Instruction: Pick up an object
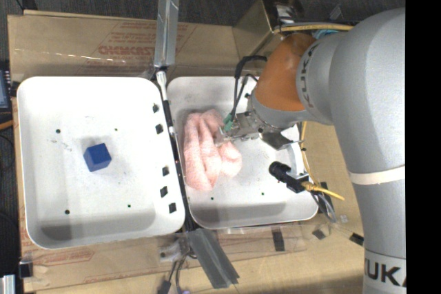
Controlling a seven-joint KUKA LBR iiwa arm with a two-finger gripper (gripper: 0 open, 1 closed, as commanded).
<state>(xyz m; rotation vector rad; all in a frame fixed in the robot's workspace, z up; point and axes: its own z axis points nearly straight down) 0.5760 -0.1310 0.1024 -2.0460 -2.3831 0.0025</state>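
The pink cloth (205, 151), a soft bunched thing like a plush towel or fuzzy fabric, lies in the right bin (275, 206), against that bin's left wall and running from near its back toward its front. The gripper (231, 129) is down at the cloth's upper right edge, touching or just above the folds; whether it is wide, narrow or closed on fabric I cannot tell, since the wrist and its cabling cover that spot.

Judging by its slumped, rolled shape, the cloth should be light, limp and easy to squeeze, with nothing fragile about it. It will not slip like hard plastic, but it will sag and trail once raised, and a shallow pinch could pull out only a thin fold. The thick rolled ridge along the middle of the cloth looks like the best place to take hold, pressing well into the pile.

Left of the cloth, in the left bin (41, 217), sits 1 small blue cube (97, 156), well apart from it.

Behind the cloth, beyond both bins, the cardboard sheet (83, 45) on the worktop bears faint red print, too washed out to read. The arm's base (382, 272) shows white letters "UK", likely part of KUKA.
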